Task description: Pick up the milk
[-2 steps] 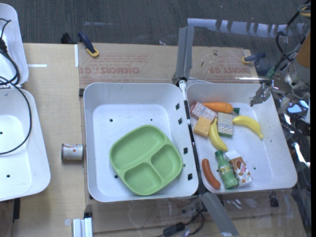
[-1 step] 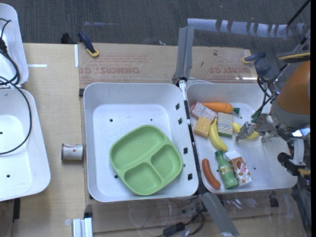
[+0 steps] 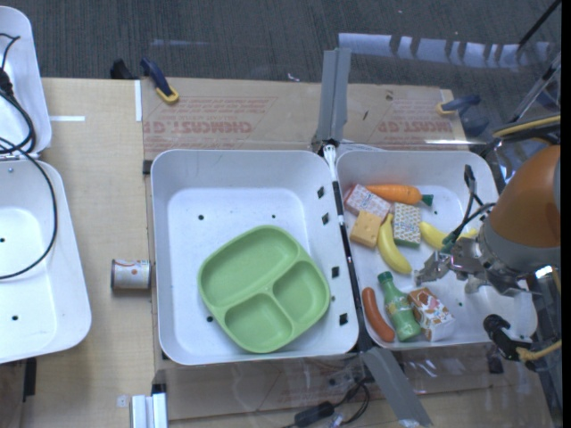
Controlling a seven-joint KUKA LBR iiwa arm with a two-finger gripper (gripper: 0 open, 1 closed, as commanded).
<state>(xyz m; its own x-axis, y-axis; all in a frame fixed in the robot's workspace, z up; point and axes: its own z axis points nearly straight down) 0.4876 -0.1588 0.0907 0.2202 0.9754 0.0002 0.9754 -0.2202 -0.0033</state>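
The milk (image 3: 431,314) is a small red, orange and white carton lying near the front of the right bin (image 3: 473,341). It rests against a green bottle (image 3: 398,307). My gripper (image 3: 437,270) hangs low over the right bin, just behind the carton and a little above it. Nothing shows in its grasp. The grey arm with its orange band (image 3: 532,205) reaches in from the right and hides the bin's right side.
A sausage (image 3: 376,315) lies left of the bottle. Behind the gripper are two bananas (image 3: 393,250), a cheese cube (image 3: 365,230), a pink box (image 3: 367,202), a speckled box (image 3: 407,223) and a carrot (image 3: 393,193). The left bin (image 3: 178,239) holds a green divided plate (image 3: 264,287).
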